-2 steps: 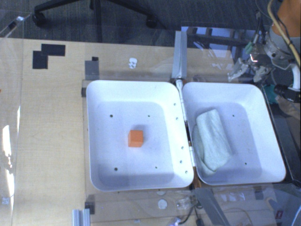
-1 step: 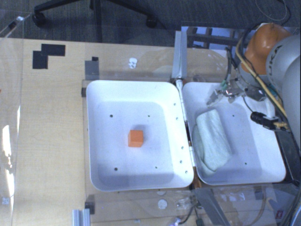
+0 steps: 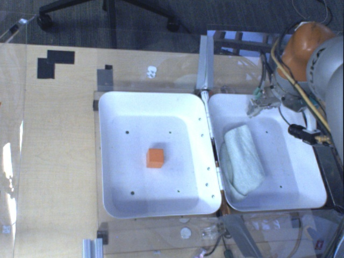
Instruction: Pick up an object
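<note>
- Pale wood makes up the bench point(image 3: 54, 160), and two shallow white bins sit side by side on it.
- Near the middle of the left bin point(image 3: 115, 198), a small orange cube point(image 3: 155, 158) rests flat on the floor, apart from every wall.
- A few dark dots mark that bin's floor around the cube.
- In the right bin point(image 3: 301, 195) lies a folded pale grey-green cloth point(image 3: 243, 159), set at a slant beside the bin's left wall.
- A metal strip with small holes point(image 3: 213, 149) runs between the two bins.
- At the far left of the bench top there are black L-shaped marks point(image 3: 54, 63).
- Beyond the bench, dark carpet point(image 3: 215, 4) covers the floor, and the black legs and casters of an office chair point(image 3: 110, 4) stand on it.
- From the right, the grey arm point(image 3: 328, 69) with its orange band point(image 3: 303, 42) reaches in, cables trailing along it.
- Above the far corner of the right bin hangs the gripper point(image 3: 262, 102), well apart from the cube and clear of the cloth.
- Whether the gripper is released or clenched cannot be told; nothing shows in it.
</note>
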`<state>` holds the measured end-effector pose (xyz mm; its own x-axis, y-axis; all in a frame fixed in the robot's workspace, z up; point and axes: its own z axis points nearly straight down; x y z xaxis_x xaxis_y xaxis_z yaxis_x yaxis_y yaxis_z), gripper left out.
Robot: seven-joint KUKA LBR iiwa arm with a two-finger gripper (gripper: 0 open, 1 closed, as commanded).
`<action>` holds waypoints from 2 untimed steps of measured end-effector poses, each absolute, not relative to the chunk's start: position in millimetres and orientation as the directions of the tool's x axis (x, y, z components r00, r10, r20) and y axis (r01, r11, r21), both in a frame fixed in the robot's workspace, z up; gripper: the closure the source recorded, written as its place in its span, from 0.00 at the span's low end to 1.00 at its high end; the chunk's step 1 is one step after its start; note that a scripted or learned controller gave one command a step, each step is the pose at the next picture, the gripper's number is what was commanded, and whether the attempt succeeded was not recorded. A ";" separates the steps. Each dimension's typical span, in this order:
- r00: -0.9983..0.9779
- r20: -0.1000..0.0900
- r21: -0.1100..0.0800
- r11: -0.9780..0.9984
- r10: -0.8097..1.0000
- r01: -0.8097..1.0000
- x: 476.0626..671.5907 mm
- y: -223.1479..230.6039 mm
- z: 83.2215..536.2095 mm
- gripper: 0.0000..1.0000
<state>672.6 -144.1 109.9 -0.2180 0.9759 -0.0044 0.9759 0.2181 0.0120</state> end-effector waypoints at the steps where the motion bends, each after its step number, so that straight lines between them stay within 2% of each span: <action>1: -0.221 -0.007 0.020 0.221 0.975 0.975 675.0 -143.1 123.1 1.00; 2: -0.317 -0.003 0.009 0.317 0.948 0.948 670.8 -62.9 221.9 1.00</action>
